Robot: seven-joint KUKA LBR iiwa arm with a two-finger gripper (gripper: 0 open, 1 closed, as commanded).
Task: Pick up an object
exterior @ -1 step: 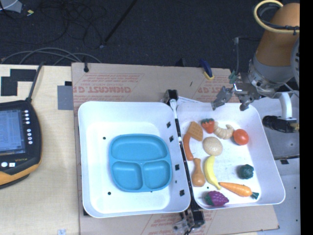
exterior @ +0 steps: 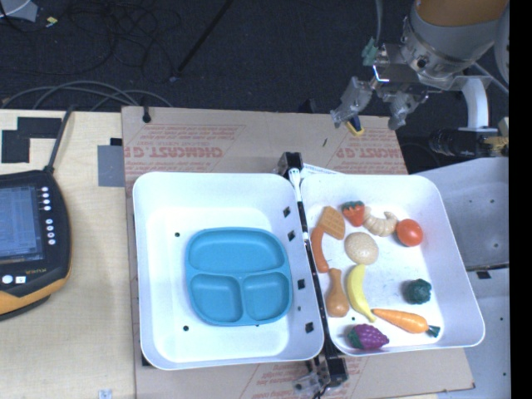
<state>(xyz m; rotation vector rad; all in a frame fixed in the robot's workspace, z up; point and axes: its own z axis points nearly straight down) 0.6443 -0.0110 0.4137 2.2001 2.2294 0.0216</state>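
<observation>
- Nearest edge of the right bin (exterior: pixel 453 223): plastic grapes (exterior: pixel 367 336) and a carrot (exterior: pixel 403 319) are noted, lying apart from each other.
- Mid-bin: a banana (exterior: pixel 358 290) lies just beside a drumstick-shaped piece (exterior: pixel 336 294); a broccoli floret (exterior: pixel 417 291) sits well apart, toward the right wall.
- Farther in: an egg (exterior: pixel 361 248), a tomato (exterior: pixel 409 233), a strawberry (exterior: pixel 354 212) and a bread slice (exterior: pixel 332 222) are clustered.
- The toy food is judged light, rigid and smooth, so slippery. The broccoli floret, standing free, is judged the easiest pick, taken across its body.
- Left bin (exterior: pixel 158 223): a blue divided tray (exterior: pixel 236 274) is recorded.
- Farthest: the gripper (exterior: pixel 376 106) hangs above the bench beyond the bins; the fingers appear spread, with nothing between them.
</observation>
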